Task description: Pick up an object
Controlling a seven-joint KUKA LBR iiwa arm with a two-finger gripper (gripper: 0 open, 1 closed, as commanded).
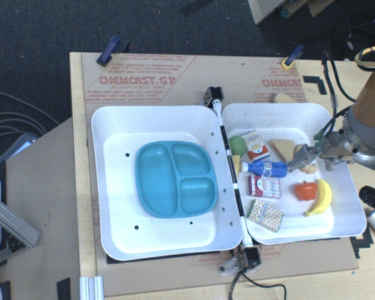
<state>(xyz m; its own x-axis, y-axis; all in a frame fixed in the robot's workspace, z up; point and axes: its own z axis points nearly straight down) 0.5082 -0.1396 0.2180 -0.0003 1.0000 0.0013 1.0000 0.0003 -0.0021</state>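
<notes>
The right bin (pixel 337 227) holds several small items. Among them are a blue bottle (pixel 267 168) lying on its side, a green ball (pixel 237 145), a tan wedge (pixel 282 149), a red carton (pixel 264 187), a patterned box (pixel 265 215), a red fruit (pixel 305 190) and a banana (pixel 320 198). My gripper (pixel 304 157) hangs low over the bin's right middle, just right of the tan wedge and the bottle's end, above the red fruit. A small tan piece (pixel 310 167) lies right beside it.
The left bin (pixel 112 167) holds a blue divided plate (pixel 175 179). A raised divider (pixel 228 174) separates the two bins. The arm (pixel 362 133) comes in over the right bin's far rim. Cables lie at the right edge of the bench.
</notes>
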